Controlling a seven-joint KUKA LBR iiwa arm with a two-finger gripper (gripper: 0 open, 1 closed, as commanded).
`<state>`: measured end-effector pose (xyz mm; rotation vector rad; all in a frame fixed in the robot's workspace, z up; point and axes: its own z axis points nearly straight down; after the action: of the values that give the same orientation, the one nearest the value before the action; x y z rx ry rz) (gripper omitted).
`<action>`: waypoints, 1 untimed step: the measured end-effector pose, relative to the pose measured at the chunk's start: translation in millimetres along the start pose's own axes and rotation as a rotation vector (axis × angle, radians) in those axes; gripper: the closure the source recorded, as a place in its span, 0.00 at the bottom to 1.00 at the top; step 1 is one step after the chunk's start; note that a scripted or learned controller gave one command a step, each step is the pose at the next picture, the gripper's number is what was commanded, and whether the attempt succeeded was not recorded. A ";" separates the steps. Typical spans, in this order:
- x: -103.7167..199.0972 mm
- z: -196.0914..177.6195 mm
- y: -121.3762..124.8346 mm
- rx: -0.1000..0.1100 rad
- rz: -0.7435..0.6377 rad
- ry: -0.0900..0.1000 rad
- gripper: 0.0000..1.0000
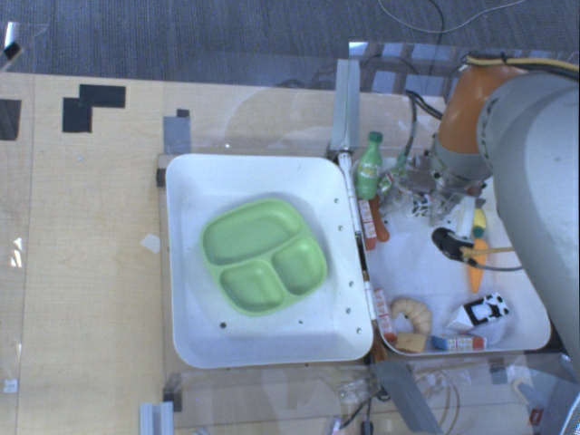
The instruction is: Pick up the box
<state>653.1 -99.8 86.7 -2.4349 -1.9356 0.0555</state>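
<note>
KUKA arm [535,152] looms over the right bin [408,288], wrist low at its far end. Left bin [181,243] holds a green divided plate [263,256]. Gripper [426,193] sits amid clutter nr a green bottle [368,166]; can't tell its opening or whether it has hold of anything. The box [464,343], small, lies flat at the right bin's near edge, well apart from the gripper. Risk: closing here would catch bottle or another item, not the box; bottle could tip.
</note>
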 end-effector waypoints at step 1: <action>-15.3 -122.2 15.6 -0.055 -0.076 0.007 0.00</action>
<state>670.6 -118.4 208.2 -2.3887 -2.0509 -0.0090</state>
